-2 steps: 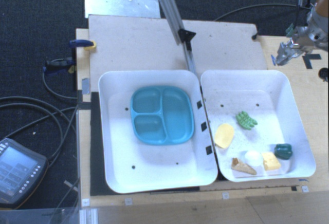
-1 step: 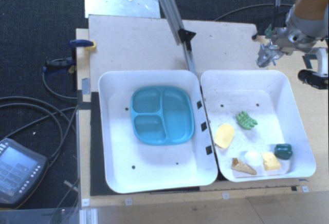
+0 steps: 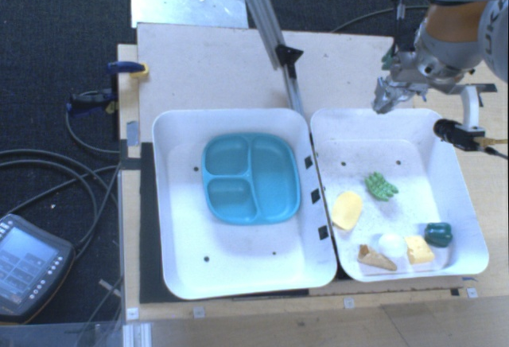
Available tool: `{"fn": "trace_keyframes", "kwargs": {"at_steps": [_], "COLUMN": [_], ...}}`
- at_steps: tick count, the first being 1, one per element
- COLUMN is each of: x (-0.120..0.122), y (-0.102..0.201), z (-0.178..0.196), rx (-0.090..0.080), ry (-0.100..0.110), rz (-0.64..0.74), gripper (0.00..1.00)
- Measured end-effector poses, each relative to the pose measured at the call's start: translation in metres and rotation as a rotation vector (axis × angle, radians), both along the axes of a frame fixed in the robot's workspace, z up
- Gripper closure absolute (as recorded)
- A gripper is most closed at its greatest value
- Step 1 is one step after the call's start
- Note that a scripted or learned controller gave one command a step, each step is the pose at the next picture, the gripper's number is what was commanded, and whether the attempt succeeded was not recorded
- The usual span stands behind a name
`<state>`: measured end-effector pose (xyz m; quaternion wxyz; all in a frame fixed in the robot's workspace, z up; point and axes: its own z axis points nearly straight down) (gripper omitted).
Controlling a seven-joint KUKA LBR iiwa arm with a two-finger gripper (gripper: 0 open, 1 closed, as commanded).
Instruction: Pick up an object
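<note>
In the right bin (image 3: 453, 170), the one nearer the worktop's right edge, you have six small things to pick from, all lying loose on its smooth white floor. A ridged green leafy piece (image 3: 382, 186) lies near the middle. Below and left of it, close to the bin's left wall, rests a smooth, pale yellow rounded piece (image 3: 347, 210). Along the front wall you see a row: a tan wedge (image 3: 376, 259), a glossy white ball (image 3: 390, 243) just beside it, a yellow block (image 3: 420, 250) next to the ball, and a dark green lumpy piece (image 3: 438, 235) at the row's right end, touching or nearly touching the block.

Your pincer (image 3: 387, 99) hangs over the right bin's back rim, well apart from all of these, with nothing between its metal fingers; you cannot tell how far they are spread.

The left bin (image 3: 179, 258) holds a glossy blue plastic tray (image 3: 250, 178), rounded at the corners and split into three compartments. Both bins sit on a pale, matte board worktop (image 3: 207, 67).
</note>
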<state>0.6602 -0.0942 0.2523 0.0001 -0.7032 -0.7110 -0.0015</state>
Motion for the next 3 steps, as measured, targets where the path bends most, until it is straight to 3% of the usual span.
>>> {"fn": "trace_keyframes", "kwargs": {"at_steps": [1,3], "x": [-0.017,-0.036], "y": [0.049,0.146], "z": [0.004,-0.024], "rx": [0.0,0.0], "ry": [0.002,0.003], "rz": [0.0,-0.001], "gripper": [1.0,1.0]}}
